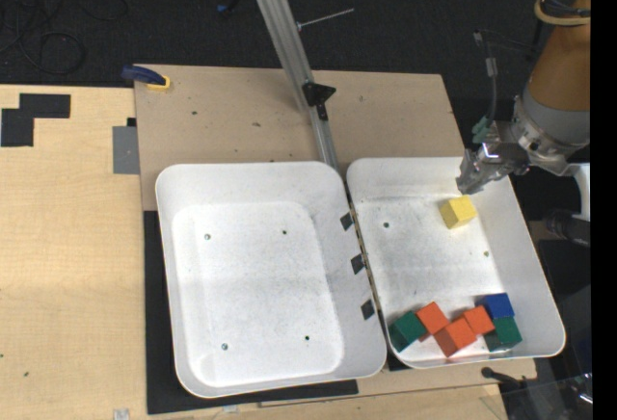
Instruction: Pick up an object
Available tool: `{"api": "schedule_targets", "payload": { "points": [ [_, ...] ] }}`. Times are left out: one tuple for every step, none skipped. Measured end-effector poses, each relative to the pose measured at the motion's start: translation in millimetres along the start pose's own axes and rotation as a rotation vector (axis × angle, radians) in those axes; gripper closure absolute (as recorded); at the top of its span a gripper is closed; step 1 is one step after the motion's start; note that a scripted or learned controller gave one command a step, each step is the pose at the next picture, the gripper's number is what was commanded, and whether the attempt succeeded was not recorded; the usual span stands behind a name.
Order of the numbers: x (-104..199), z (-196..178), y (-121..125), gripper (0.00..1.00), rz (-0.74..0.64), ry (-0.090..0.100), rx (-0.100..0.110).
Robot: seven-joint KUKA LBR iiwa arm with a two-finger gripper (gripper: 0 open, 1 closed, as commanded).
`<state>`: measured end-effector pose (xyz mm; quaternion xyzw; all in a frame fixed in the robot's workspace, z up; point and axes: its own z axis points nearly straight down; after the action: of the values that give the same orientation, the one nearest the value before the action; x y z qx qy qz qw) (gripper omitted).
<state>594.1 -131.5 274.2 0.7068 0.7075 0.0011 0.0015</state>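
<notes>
bins sit side by side in the lower half of the frame, both shallow and white. the left bin (183, 206) shows a bare speckled floor with a few small dark dots. the right bin (405, 187) carries a yellow block (459, 211) in its upper right part, tilted a little and well apart from the other pieces. along that bin's lower right edge lies a tight cluster: a green block (407, 328) at its left end, an orange block (432, 316) touching it, a second orange block (456, 335) and a third (478, 320) further right, then a blue block (497, 304) above a darker green block (503, 332) at the right end.

the arm (561, 62) comes in from the right edge of the frame, its orange band above a grey wrist. the hand (474, 173) hangs over the upper right part of the right bin, just above and beside the yellow block; nothing can be seen between its tips, and whether it is clenched or released cannot be told from this angle.

a slanted aluminium rail (285, 33) rises from between the bins toward the top centre. the wooden bench (241, 115) fills the left and middle, with a blue-handled clamp (147, 76) at the upper left of its raised board.
</notes>
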Motion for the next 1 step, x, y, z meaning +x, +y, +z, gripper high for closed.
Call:
{"api": "schedule_targets", "payload": {
  "points": [
    [54.5,-0.6,12.7,1.0,-0.003,0.002,0.004]
  ]
}}
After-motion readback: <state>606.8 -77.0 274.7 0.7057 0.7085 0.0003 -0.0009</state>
